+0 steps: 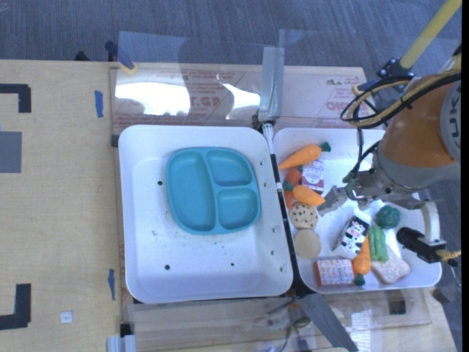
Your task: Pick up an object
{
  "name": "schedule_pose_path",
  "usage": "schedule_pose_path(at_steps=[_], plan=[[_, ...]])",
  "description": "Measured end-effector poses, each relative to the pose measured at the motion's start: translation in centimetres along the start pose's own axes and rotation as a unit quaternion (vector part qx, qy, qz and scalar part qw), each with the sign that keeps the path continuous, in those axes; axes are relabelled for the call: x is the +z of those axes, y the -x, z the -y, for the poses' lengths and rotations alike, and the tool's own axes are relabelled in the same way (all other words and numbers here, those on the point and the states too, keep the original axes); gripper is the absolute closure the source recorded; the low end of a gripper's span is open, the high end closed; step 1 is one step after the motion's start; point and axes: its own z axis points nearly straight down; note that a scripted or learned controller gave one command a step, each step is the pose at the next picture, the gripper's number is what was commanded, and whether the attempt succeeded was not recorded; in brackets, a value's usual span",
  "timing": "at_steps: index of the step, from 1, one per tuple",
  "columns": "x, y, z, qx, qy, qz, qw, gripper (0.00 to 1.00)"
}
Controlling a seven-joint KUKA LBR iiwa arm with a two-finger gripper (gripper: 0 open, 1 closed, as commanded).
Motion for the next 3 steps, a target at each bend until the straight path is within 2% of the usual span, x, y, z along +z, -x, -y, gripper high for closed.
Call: schedule_pose_path(at_steps=[1,2,3], plan=[[7.0,5.6,4.1,-0.005,0.006,0.003,1.0000,0.00],[5.9,5.6,4.0,-0.006,0.009,0.003,0.9999,1.00],[-4.1,-2.0,-1.1,0.019,0.007,0.001,0.9998,1.00]])
